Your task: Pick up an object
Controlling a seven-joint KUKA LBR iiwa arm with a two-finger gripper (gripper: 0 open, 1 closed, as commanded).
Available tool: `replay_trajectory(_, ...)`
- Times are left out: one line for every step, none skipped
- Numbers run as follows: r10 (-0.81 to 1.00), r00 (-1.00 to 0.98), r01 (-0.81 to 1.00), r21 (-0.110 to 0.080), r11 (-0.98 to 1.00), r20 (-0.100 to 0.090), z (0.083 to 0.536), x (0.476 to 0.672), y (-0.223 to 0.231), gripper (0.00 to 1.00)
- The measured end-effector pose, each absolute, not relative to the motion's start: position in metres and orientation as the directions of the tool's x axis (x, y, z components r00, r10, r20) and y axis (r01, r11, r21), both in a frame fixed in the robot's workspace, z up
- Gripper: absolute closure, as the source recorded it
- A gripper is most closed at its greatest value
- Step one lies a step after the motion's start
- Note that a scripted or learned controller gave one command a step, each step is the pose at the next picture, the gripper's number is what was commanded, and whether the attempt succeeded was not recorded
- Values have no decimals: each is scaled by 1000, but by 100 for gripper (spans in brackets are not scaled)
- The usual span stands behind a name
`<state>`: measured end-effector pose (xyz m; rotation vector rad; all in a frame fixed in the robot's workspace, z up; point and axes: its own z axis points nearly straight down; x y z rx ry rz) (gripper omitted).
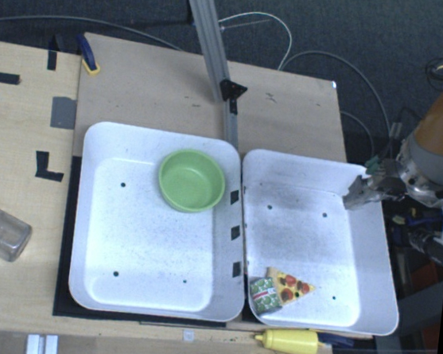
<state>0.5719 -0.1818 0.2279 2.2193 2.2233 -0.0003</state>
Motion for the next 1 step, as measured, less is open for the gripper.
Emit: replay_trajectory(1000,-7,1000,-1,7,2,237,582,-129,100)
